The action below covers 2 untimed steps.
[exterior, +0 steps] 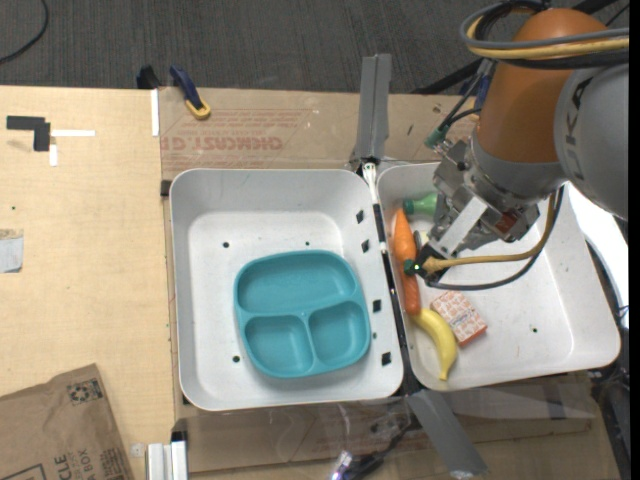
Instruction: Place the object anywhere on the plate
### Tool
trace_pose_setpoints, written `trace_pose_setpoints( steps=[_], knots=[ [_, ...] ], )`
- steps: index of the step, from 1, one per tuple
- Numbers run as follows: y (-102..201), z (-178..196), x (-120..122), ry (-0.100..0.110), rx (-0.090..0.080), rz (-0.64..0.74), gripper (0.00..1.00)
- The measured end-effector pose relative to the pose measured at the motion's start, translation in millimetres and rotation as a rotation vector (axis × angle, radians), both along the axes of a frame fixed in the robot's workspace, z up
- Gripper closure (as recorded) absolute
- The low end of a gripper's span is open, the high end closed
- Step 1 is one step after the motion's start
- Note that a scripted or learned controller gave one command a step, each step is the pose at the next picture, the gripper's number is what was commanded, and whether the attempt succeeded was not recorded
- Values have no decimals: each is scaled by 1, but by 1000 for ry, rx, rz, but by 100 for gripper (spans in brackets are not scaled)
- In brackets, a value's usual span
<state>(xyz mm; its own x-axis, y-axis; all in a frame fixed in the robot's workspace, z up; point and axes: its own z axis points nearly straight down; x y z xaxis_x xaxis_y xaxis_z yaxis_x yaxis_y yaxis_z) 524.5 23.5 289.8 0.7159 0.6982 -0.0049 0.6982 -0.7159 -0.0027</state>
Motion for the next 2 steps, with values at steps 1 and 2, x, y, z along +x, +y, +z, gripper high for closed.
trace_pose_setpoints(
  steps=[1,2],
  knots=[
    [-38,71,-6,-2,-1,83,100],
    [-10,77,-10,-3,-1,85,100]
  ],
)
